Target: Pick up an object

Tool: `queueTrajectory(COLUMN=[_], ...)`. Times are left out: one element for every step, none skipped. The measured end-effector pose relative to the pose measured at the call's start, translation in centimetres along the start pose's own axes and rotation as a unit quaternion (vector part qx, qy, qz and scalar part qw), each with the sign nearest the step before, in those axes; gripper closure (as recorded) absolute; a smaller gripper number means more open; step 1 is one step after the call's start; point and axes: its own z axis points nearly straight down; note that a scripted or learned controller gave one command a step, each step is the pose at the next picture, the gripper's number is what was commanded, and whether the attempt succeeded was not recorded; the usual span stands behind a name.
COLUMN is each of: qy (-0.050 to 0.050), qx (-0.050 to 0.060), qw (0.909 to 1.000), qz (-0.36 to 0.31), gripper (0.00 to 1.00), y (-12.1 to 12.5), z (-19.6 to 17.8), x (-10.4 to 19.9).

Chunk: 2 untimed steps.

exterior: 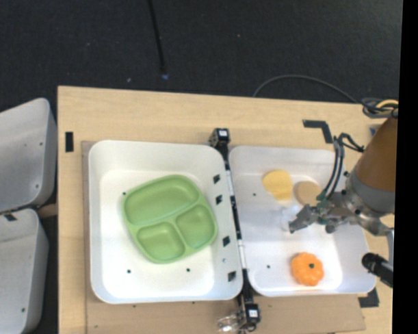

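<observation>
The right bin (260, 267) holds a small orange pumpkin (307, 268) near its front, a yellow round piece (277, 184) toward the back, and a tan disc (306, 192) just right of it. My gripper (310, 220) hangs over the middle of this bin, in front of the tan disc and above and behind the pumpkin. Its dark fingers point left and down. I see nothing between them.
A green divided plate (169, 218) lies in the left bin (103, 262). The bin dividers with black clips (229, 218) run between the two bins. A black cable (294, 80) loops on the bench behind the right bin.
</observation>
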Motion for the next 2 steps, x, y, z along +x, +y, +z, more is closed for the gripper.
queueTrajectory(qy=[-0.001, -0.001], qx=[-0.006, -0.004], qw=[1.0, 1.0], qz=[-0.002, 0.0], gripper=[0.0, 0.0], y=[0.3, -0.6], z=[-0.6, 5.1], x=[0.0, -0.2])
